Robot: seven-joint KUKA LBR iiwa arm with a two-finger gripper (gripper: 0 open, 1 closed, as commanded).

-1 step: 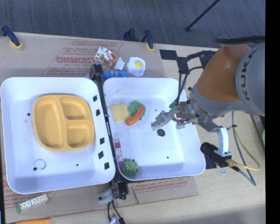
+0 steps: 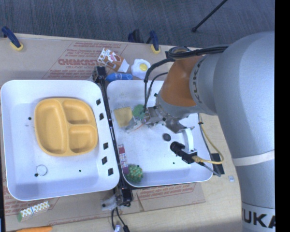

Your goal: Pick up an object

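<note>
I lower the pincer [image 2: 137,122] into the right white plastic bin [image 2: 193,178], its grip state unreadable; a flat yellow sponge-like block [image 2: 123,115] lies just beside it, a likely target.

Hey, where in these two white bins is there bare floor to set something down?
Left white bin: bare floor below and left of the yellow divided plastic tray. Right white bin: bare strip between the green spiky ball and the arm. Crowded near the yellow sponge block by the pincer.
</note>
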